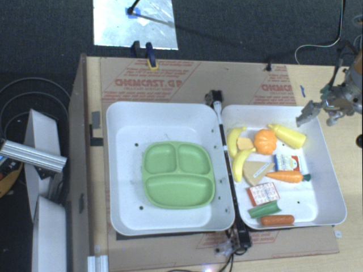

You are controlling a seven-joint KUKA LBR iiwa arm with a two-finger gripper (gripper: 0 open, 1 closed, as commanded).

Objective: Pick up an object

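The right bin (pixel 332 194) holds several toy foods. Among them are a yellow squeeze bottle (pixel 288 134), an orange (pixel 265 141), two bananas (pixel 234 137) (pixel 241 162), a carrot (pixel 286 177), a beige wedge (pixel 255 171), a blue and white carton (pixel 285 162), a red and white box (pixel 263 194), a green cucumber (pixel 264 210) and a red sausage (pixel 277 220). My gripper (pixel 317 117) hangs over the bin's far right corner, just above and to the right of the yellow bottle. It is open, with nothing between its fingers.
The left bin (pixel 127 152) holds a green divided plate (pixel 178 174). A black clamp (pixel 216 98) sits where the two bins meet at the back. A cable (pixel 317 45) loops above the bench at the far right.
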